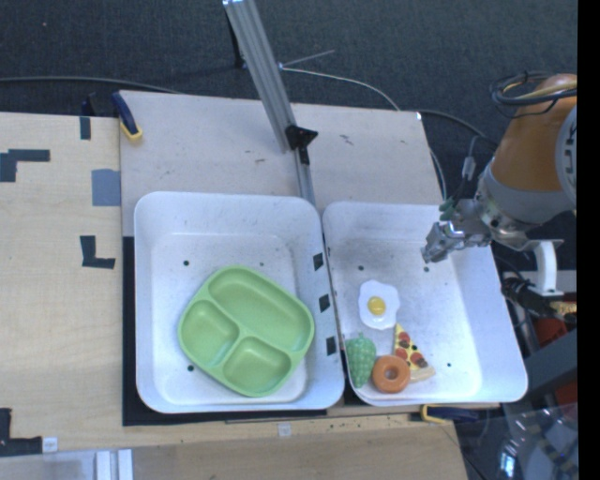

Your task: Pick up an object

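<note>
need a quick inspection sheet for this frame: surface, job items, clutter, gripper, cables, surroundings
Surface: bench bears two shallow white bins side by side, left bin and right bin.
Job's things: fried egg toy, pizza slice toy, brown donut toy and green leafy toy, clustered in the right bin's near left corner.
Clutter: green divided plate in the left bin; blue and yellow clamp on the bench's far left edge.
Gripper: gripper over the right bin's far right part, apart from the toys, holding nothing visible.
Cables: thin cable running across the bench's far edge.
Surroundings: slanted metal pole; dark floor beyond; wooden panel at left.
</note>
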